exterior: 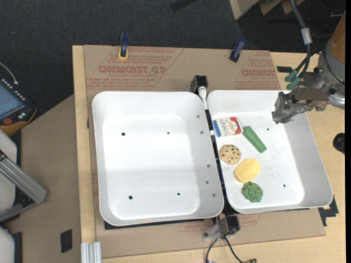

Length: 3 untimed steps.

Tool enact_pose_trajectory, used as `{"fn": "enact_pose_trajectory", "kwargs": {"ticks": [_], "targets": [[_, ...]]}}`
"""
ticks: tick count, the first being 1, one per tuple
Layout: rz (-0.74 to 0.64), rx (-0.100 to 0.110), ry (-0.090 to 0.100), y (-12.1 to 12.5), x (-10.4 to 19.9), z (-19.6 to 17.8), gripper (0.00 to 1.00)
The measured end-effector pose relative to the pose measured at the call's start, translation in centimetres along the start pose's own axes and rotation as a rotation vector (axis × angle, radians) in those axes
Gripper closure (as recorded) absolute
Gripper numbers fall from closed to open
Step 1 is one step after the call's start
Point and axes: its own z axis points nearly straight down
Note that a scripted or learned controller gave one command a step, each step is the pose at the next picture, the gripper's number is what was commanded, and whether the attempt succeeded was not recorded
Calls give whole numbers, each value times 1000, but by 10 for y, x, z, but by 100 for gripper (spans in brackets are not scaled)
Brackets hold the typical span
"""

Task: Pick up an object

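Cardboard (pixel 164 64) underlies two white bins on dark carpet. Right bin (pixel 307 163) holds a carton (pixel 227 126), green stick (pixel 254 139), cookie (pixel 230 154), yellow piece (pixel 248 170) and broccoli (pixel 252 192); the gripper (pixel 283 114) hovers above, its grip indiscernible.

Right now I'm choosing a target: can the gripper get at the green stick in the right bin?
Probably yes. The gripper hovers over the right bin, and the green stick lies apart from the carton and cookie, with nothing above it.
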Motion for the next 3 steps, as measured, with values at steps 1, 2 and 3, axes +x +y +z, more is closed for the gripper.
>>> {"fn": "enact_pose_trajectory", "kwargs": {"ticks": [1, 2, 3], "targets": [[3, 21, 1, -3, 42, 109, 100], [-1, 2, 2, 0, 104, 47, 100], [2, 5, 1, 0, 141, 27, 100]]}}
